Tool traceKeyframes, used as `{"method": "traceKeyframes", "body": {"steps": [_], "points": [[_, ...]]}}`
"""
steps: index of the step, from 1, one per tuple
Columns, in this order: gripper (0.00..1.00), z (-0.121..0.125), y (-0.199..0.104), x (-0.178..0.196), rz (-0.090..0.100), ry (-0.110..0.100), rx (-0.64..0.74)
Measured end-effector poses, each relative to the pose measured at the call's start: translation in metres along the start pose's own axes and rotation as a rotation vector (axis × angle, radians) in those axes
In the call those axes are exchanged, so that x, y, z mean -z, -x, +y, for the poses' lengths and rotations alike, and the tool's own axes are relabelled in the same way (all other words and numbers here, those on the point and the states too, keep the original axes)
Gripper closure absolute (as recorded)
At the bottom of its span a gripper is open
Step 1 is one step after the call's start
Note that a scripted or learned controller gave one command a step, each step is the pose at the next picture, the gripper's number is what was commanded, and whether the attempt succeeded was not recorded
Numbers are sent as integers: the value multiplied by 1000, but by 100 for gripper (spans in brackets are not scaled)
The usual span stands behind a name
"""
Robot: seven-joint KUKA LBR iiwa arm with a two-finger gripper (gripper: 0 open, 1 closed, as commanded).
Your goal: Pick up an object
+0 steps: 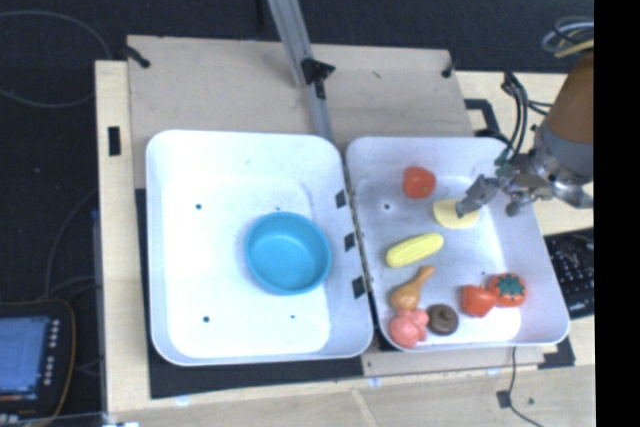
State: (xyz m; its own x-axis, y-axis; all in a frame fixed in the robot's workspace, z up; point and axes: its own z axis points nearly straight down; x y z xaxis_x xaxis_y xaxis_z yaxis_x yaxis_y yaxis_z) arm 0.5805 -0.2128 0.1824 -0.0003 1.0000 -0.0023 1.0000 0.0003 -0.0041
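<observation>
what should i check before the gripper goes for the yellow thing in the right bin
1. Gripper at the pale yellow piece: ok, one fingertip right at its edge.
2. Finger opening: cannot tell.
3. Piece between fingers: not ok, no grasp visible.
4. Space around the piece: ok, red ball and corn cob lie apart from it.
5. Right bin wall clearance: ok.

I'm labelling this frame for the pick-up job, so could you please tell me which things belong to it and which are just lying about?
In play:
gripper, low over the right bin
pale yellow piece at its tip
red ball, corn cob, tomato, doughnut, as other possible picks

Lying about:
blue bowl in the left bin
metal pole
keyboard
</observation>
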Motion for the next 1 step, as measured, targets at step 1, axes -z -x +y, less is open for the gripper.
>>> {"method": "traceKeyframes", "body": {"steps": [1], "points": [[0,8,-1,-60,1,1,2]]}}
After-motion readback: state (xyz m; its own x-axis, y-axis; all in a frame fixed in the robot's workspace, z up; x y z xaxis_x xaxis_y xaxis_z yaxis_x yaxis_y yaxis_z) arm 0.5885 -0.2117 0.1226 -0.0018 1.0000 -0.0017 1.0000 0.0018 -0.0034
